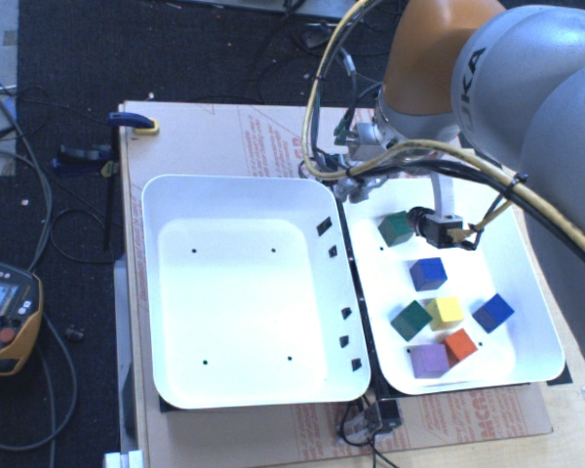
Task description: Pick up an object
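Arm (pixel 526 86) in from right, wrist over far edge of right bin (pixel 526 359), near green cube (pixel 396 228); jaws' state unclear.

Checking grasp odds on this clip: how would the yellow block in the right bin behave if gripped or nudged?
The yellow block looks rigid and flat-sided, so it should probably slide, not roll. The green block beside it appears to touch it, so a push likely shifts both.
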`<state>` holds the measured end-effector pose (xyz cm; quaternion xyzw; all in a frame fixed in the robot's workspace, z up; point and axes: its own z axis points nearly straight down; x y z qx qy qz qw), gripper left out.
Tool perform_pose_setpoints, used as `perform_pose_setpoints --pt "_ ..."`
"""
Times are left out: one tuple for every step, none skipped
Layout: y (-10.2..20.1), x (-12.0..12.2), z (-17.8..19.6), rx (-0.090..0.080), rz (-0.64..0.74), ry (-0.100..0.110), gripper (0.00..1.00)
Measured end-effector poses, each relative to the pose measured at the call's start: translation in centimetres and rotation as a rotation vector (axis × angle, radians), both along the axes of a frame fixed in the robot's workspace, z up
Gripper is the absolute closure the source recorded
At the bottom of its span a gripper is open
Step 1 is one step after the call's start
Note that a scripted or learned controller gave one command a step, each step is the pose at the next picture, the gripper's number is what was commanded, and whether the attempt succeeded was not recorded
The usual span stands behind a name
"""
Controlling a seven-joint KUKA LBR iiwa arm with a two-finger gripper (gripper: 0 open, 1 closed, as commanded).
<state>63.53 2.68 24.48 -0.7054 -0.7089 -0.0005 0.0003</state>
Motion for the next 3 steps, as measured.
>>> perform_pose_setpoints --pt "5.2 0.5 -2.2 -0.001 -0.001 0.002 1.0" --pt "7.1 1.9 -1.8 -0.001 -0.003 0.0 1.0" --pt "7.1 1.9 -1.8 -0.001 -0.004 0.0 0.0"
